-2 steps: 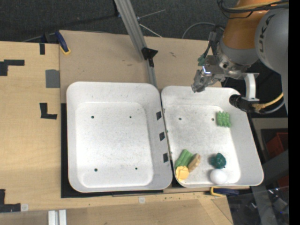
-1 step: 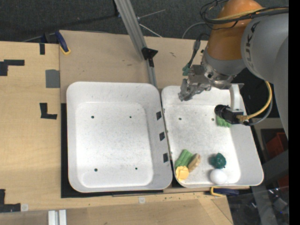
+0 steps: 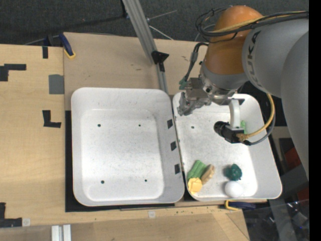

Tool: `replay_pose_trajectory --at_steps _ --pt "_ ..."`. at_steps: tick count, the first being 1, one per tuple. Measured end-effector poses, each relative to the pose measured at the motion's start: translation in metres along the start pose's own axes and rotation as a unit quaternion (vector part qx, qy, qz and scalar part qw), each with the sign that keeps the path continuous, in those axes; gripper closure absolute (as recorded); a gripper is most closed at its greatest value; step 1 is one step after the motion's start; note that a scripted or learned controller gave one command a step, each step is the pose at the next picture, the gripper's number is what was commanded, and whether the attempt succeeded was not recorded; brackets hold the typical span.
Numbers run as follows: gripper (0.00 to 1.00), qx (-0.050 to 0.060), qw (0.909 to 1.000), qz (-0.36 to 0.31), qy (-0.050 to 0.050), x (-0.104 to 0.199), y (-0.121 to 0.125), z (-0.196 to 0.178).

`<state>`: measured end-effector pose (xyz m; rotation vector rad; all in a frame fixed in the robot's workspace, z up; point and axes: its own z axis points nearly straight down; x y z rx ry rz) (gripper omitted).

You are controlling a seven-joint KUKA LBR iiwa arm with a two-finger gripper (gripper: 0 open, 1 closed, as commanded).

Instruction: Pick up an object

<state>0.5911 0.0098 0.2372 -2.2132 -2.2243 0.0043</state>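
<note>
Objects for picking sit in the right bin (image 3: 261, 134), bunched at its near end: a green piece (image 3: 196, 168) beside a tan piece (image 3: 207, 172), a yellow piece (image 3: 195, 185) just below them, a dark green lump (image 3: 232, 172) and a white ball (image 3: 233, 188) touching it. We see the hand (image 3: 184, 106) low over that bin's far left corner, blurry and dark; open or closed, we cannot tell. The arm's bulk hides the bin's far rim. The left bin (image 3: 120, 144) rests on the counter (image 3: 30, 149).
</note>
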Motion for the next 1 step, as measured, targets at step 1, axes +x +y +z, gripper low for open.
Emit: replay_pose_trajectory --at_steps 1 --pt "1.00 0.000 1.0000 -0.002 0.001 0.0623 -0.0146 -0.0017"
